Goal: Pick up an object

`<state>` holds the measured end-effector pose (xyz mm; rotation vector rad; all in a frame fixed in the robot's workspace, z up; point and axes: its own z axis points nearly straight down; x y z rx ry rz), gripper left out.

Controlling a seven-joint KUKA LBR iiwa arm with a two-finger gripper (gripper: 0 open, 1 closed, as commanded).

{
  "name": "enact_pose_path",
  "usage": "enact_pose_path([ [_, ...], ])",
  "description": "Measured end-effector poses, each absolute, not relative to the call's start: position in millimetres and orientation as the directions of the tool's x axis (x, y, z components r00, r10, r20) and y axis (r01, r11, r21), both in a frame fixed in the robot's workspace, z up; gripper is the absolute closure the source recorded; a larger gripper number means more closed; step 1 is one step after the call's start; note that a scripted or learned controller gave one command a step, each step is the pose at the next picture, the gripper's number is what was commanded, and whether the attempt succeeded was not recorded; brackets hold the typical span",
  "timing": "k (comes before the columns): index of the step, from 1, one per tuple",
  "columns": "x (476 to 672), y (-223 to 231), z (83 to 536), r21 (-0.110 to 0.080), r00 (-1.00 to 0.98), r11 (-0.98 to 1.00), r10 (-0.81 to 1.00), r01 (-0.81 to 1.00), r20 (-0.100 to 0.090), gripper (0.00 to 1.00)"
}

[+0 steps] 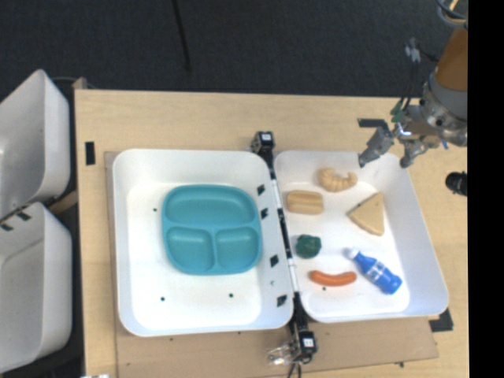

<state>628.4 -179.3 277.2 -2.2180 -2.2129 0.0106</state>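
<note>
the pick has not begun, judging by how things lie. the gripper (391, 150) hangs above the far right corner of the right bin (421, 278), its two fingers spread apart with nothing between them. every candidate rests on the bin floor: a croissant (337, 179) nearest the gripper, a bread roll (304, 202), a cheese wedge (369, 214), a green lump (307, 246), a sausage (332, 278) and a blue bottle (376, 272). the left bin (134, 305) holds a teal divided plate (211, 228) (no likely target, being wide and flat). what is left is everything: choosing, descending, closing, lifting.
</note>
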Motion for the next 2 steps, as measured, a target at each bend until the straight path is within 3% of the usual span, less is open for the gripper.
enact_pose_path([
  [1,630.3,-178.7,285.3,0.002,-0.001,0.001,1.0,1.0,0.0,0.0],
  [2,621.2,-175.3,234.3,-0.001,0.001,-0.001,1.0,1.0,-0.002,0.0],
])
